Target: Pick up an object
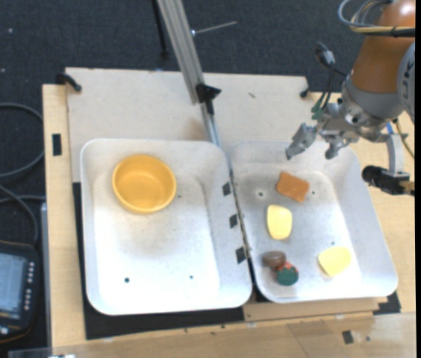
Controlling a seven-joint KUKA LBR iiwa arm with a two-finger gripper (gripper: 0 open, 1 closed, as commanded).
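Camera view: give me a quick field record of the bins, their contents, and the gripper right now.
left bin: holds a yellow bowl
right bin: orange block, pale yellow block, yellow wedge, brown piece, green and red piece
gripper: open, nothing between its fingers, above the right bin's far edge
nearest thing to gripper: orange block
task status: nothing picked up yet
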